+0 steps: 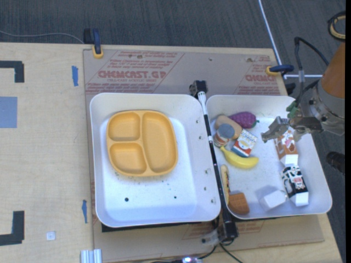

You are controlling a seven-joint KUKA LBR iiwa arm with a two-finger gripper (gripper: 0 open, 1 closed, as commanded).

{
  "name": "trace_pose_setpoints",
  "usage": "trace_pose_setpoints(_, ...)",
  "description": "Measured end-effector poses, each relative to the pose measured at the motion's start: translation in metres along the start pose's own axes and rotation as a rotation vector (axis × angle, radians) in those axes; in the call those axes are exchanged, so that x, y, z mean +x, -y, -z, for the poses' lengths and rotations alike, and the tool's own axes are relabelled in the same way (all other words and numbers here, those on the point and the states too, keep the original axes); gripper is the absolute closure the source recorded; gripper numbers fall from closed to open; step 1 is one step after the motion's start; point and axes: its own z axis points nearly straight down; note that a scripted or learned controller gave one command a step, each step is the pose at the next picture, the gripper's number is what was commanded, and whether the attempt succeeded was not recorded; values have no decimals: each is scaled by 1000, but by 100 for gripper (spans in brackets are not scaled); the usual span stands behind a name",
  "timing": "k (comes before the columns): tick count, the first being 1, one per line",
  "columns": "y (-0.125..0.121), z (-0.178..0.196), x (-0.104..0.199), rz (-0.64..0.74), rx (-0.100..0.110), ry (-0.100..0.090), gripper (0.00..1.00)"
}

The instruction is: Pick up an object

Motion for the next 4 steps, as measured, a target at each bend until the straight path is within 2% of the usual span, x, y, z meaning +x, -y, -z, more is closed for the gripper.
trace_pose_setpoints(1,-58,-78,37,1,2,-1,0)
trace_pose_setpoints(2,-26,-154,11,-1,-3,0,0)
trace_pose_setpoints(3,-116,-174,19,1,-5,4,0)
trace_pose_setpoints(4,-117,-162,18,0,-10,8,100)
